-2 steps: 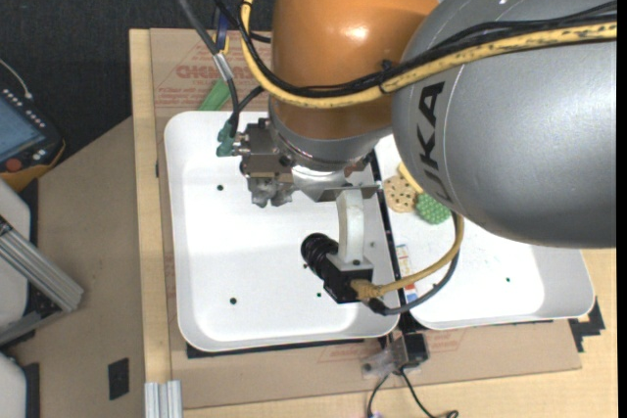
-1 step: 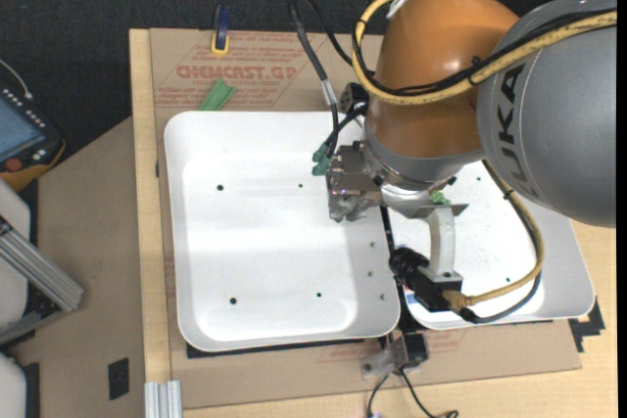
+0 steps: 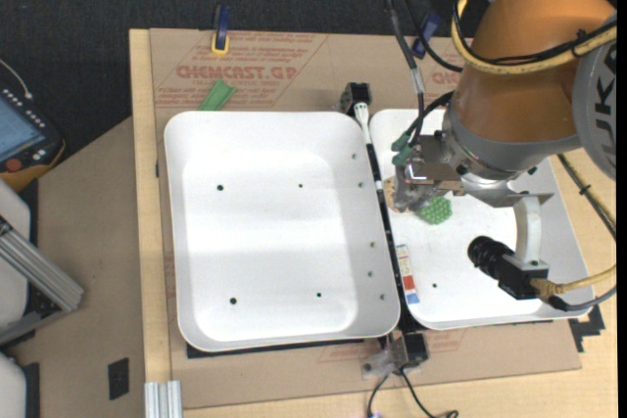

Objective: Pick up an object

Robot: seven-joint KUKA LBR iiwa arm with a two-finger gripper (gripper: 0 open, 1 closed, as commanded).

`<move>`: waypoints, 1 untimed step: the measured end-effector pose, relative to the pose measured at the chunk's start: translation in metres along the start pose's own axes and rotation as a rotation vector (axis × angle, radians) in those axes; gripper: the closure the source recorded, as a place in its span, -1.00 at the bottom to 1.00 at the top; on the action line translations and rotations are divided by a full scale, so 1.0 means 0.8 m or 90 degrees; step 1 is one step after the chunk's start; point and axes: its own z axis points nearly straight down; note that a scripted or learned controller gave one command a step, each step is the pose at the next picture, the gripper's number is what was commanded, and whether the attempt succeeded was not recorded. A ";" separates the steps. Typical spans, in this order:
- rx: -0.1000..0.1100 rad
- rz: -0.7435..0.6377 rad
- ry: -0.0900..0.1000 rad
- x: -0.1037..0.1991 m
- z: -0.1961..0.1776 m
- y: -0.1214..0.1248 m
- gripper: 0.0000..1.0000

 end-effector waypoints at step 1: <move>-0.003 -0.008 0.003 0.039 -0.072 0.000 1.00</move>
